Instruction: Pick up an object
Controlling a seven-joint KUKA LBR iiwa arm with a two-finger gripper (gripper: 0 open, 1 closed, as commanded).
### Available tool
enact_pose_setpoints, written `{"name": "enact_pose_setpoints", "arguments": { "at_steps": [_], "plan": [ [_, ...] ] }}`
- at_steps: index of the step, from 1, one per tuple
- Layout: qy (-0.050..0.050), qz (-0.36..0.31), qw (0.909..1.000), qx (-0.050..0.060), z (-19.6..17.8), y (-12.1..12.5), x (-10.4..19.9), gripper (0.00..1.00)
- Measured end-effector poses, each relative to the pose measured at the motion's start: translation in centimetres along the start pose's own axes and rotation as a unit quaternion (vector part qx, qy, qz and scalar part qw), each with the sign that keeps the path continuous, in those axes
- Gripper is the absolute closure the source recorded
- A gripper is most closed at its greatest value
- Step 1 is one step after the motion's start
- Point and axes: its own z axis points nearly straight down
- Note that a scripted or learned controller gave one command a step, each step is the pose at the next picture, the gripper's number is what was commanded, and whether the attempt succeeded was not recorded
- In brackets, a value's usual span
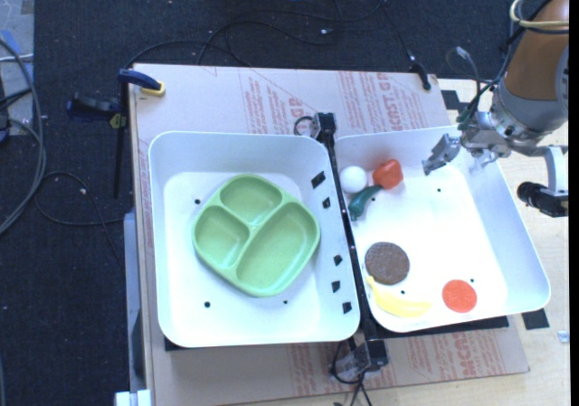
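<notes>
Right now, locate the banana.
The banana lies at the right bin's near edge, just below the brown disc, left of the orange disc.

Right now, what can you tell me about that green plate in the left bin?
The green plate is pale green with a smooth, plastic look and rounded corners. Raised ridges split it into three compartments: two smaller ones toward the upper left and one larger toward the lower right. It lies flat and right side up, turned at an angle, near the middle of the left bin. It rests on the bin's floor and touches nothing else.
</notes>
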Motion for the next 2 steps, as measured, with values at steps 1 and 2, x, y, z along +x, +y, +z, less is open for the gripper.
{"name": "enact_pose_setpoints", "arguments": {
  "at_steps": [1,2],
  "plan": [
    [0.000,0.000,1.0000,-0.002,-0.2,0.1,0.0,0.00],
    [0.000,-0.001,1.0000,-0.001,4.0,0.1,0.2,0.00]
  ]
}}
